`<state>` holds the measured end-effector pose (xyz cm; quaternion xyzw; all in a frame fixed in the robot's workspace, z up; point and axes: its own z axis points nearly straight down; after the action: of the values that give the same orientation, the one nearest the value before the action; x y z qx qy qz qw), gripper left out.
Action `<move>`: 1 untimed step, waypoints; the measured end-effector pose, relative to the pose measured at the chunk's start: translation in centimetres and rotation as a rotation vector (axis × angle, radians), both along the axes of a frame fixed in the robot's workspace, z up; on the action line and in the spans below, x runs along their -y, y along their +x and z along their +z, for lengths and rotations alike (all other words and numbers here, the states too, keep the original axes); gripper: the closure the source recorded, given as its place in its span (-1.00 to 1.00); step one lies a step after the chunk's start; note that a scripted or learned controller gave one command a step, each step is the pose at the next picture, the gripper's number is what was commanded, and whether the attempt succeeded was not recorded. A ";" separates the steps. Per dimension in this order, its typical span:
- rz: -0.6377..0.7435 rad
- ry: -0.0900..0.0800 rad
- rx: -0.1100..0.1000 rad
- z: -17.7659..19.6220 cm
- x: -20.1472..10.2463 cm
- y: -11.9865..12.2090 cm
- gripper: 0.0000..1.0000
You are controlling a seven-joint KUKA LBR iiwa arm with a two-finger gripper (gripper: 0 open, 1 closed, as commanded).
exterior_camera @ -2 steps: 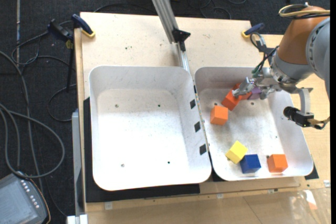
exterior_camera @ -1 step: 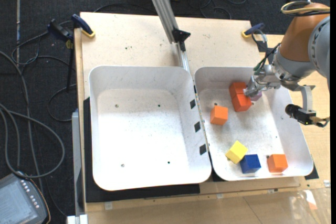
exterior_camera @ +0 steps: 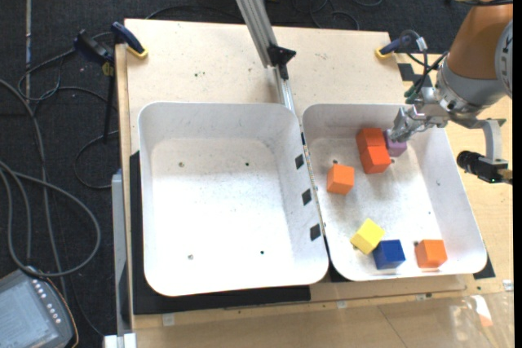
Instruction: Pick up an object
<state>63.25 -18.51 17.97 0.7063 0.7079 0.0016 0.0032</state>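
Nearest the bench's front edge, in the right-hand shallow white plastic bin [exterior_camera: 457,200], three small blocks sit in a loose row: a yellow cube [exterior_camera: 367,236] tilted on a corner, a blue cube [exterior_camera: 389,253] just beside it, and an orange cube [exterior_camera: 431,253] near the bin's front right corner. Farther in, a second small orange cube [exterior_camera: 340,178] lies alone towards the divider. Beyond that stands a taller red-orange block [exterior_camera: 373,150], with a small pale purple piece [exterior_camera: 397,147] touching its right side. The grey arm's gripper [exterior_camera: 404,129] is down right above that purple piece; how it is set I cannot tell. The left white bin [exterior_camera: 155,175] lies alongside.
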 end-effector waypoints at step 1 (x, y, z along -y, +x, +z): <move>0.002 0.000 0.002 5.3 -1.1 0.3 1.00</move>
<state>63.58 -17.46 23.27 0.7057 0.7085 0.0022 0.0039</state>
